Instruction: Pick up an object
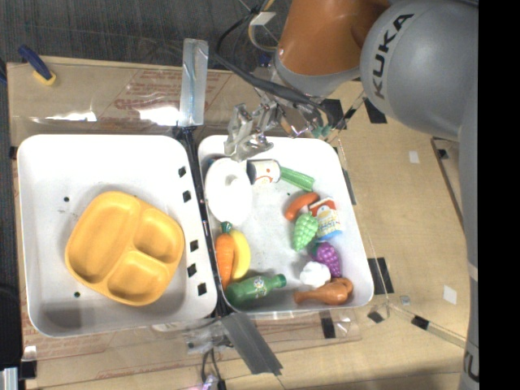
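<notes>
My gripper (248, 132) hangs over the far rim of the right bin (354, 232), and through the glare on the metal I cannot tell how far it is spread or whether anything sits in it. The nearest pieces are the white plate (227, 190) and the small white can (262, 171) just below it. A flat plate gives the tips little to bite, the can may roll, and coming down this near the wall risks striking it.
</notes>
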### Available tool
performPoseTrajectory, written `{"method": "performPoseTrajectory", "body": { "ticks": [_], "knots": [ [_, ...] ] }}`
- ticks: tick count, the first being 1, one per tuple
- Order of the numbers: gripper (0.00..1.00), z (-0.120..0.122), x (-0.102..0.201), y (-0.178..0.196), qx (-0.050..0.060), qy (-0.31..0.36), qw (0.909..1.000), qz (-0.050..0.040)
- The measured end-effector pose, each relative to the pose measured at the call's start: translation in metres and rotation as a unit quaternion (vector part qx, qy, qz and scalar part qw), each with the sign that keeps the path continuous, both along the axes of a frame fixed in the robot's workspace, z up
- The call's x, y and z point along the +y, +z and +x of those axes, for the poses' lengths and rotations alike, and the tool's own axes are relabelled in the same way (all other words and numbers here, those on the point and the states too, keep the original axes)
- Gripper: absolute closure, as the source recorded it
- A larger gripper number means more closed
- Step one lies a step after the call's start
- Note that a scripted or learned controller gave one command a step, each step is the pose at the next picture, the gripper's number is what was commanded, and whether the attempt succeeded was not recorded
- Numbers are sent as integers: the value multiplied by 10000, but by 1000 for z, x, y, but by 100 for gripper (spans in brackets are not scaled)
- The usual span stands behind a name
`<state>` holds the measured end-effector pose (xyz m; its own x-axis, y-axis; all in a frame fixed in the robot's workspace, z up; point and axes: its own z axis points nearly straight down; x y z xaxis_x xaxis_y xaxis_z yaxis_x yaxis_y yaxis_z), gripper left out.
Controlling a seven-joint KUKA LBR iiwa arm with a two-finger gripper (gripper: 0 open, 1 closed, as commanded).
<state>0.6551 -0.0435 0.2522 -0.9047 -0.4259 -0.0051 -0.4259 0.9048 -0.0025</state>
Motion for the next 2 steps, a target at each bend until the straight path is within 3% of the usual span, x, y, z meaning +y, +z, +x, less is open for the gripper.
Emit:
{"method": "performPoseTrajectory", "body": {
  "ticks": [1, 2],
  "knots": [
    [100, -75, 19, -3, 22, -185, 9998, 1],
    [100, -54, -49, 44, 7, -2655, 9641, 3]
  ]
}}
